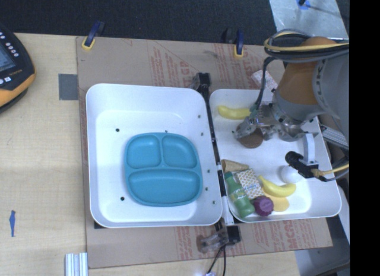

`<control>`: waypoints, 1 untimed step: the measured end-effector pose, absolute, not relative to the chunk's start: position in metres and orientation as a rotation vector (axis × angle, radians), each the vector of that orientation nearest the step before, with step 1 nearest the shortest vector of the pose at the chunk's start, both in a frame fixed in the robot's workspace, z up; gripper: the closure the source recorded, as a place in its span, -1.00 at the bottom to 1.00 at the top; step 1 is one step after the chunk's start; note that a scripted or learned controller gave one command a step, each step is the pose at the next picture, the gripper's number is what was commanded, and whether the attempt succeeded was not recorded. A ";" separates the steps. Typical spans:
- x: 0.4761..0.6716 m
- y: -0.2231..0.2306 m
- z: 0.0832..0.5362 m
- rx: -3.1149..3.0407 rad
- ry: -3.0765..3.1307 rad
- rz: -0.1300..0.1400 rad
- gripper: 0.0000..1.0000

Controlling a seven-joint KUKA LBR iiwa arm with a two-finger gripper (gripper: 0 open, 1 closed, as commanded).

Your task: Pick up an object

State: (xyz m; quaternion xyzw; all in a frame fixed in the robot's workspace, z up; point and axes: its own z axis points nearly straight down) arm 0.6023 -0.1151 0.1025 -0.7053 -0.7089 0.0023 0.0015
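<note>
Two white bins sit side by side on the bench (47, 150): the left bin (101, 150) holds one blue tray (162, 169), and the right bin (320, 206) holds two bananas (233, 112) (278, 188), a green bottle (239, 196), a purple ball (263, 205), a brown piece (251, 140) and a wedge (234, 165). The pincer (254, 127) hangs over the brown piece beside the far banana, and the arm (306, 85) hides the bin's right part. Whether the pincer is open or closed I cannot tell.

2 white bins (101, 150) sit on brown cardboard (148, 61) printed with red lettering. The divided plate (161, 169) is light blue. 2 bananas (278, 188) are yellow, the bottle (237, 194) green, the round fruit (263, 205) purple. The arm (309, 85) is grey with an orange band.
</note>
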 end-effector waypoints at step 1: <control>0.599 -0.031 0.198 -2.209 -2.237 -0.012 1.00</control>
